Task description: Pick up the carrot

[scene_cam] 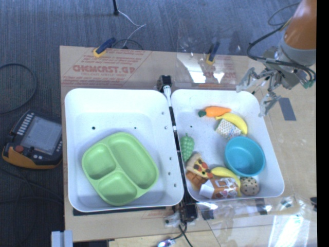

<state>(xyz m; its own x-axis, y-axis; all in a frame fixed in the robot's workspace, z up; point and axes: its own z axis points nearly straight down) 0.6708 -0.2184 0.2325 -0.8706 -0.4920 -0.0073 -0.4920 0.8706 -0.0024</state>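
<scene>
green divided plate [120, 167] left bin; blue bowl [244, 156] right bin.

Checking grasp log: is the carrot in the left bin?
No. The carrot lies in the right bin near its far edge, beside a banana; the left bin holds a green plate.

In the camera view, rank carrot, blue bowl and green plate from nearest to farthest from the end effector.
From the end effector, at the right bin's upper right corner:
1. carrot, top of the right bin.
2. blue bowl, lower in the right bin.
3. green plate, in the left bin.
</scene>
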